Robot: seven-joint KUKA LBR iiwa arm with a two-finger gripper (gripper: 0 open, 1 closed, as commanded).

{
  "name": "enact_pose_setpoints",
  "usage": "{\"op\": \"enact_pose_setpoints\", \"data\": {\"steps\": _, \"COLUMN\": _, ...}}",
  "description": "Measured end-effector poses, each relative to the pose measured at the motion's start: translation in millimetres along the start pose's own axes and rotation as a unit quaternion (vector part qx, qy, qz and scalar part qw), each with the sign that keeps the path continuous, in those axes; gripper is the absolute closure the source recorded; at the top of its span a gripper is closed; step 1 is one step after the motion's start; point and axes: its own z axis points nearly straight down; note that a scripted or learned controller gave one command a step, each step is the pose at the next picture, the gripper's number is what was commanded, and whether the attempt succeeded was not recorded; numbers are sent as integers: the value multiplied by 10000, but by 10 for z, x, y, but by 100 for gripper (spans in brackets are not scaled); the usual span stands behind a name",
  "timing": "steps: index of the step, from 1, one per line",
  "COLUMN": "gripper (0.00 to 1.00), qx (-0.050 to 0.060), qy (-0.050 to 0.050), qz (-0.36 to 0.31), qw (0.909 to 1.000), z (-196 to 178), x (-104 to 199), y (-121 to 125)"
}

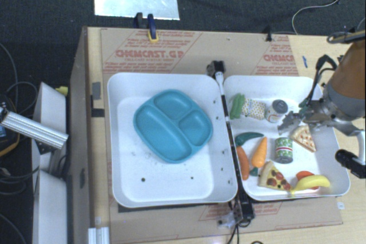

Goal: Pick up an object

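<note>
Grey metal, the gripper [293, 120] hangs low in the right bin [337, 171]; whether its fingers are spread or closed, I cannot tell; a pizza slice [303, 139] lies just beside it, a green can [283, 150] below; a carrot [260, 152] and banana [311, 183] lie further off; a blue plate [172, 125] fills the left bin [128, 180].

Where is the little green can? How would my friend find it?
Look in the right bin, the one full of toy food. The green can stands upright near its middle, between an orange carrot and a pizza slice. It is the only round tin with a label.
</note>
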Motion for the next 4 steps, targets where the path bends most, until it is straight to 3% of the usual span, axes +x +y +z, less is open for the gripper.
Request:
{"op": "enact_pose_setpoints", "data": {"steps": 1, "gripper": 0, "qx": 10, "qy": 3, "qz": 6, "qw": 10000, "z": 1081, "x": 180, "y": 57}}
{"op": "enact_pose_setpoints", "data": {"steps": 2, "gripper": 0, "qx": 7, "qy": 2, "qz": 9, "qw": 10000, "z": 1108, "x": 179, "y": -169}}
{"op": "enact_pose_setpoints", "data": {"steps": 3, "gripper": 100, "qx": -31, "qy": -4, "qz": 3, "qw": 10000, "z": 987, "x": 176, "y": -143}}
{"op": "enact_pose_setpoints", "data": {"steps": 4, "gripper": 100, "qx": -10, "qy": 0, "qz": -2, "qw": 10000, "z": 31, "x": 548, "y": -202}}
